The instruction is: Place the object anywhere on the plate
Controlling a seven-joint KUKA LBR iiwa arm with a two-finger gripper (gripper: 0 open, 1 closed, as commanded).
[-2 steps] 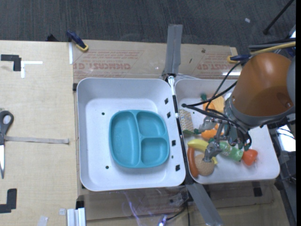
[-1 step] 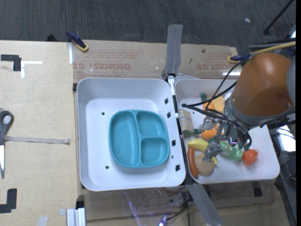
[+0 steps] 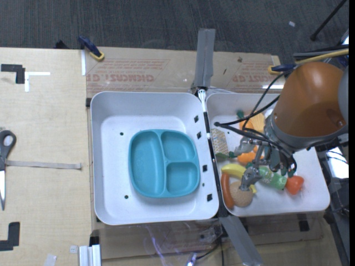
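The plate lies bare in the left bin, open from above on all sides. The right bin is crowded: toy food packs its left half (pieces touching), under the arm.

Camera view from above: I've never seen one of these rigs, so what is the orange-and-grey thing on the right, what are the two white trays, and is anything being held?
This is one fixed camera looking down at a slant on a bench. The big orange and grey shape is a robot arm reaching in from the right; its gripper hangs low over the right bin. That bin holds a heap of toy food: a banana, a corn cob, a tomato and more. The left bin holds a teal plate with three compartments, where an object should end up. Whether the gripper holds anything cannot be told from here. Scissors lie at the far left.
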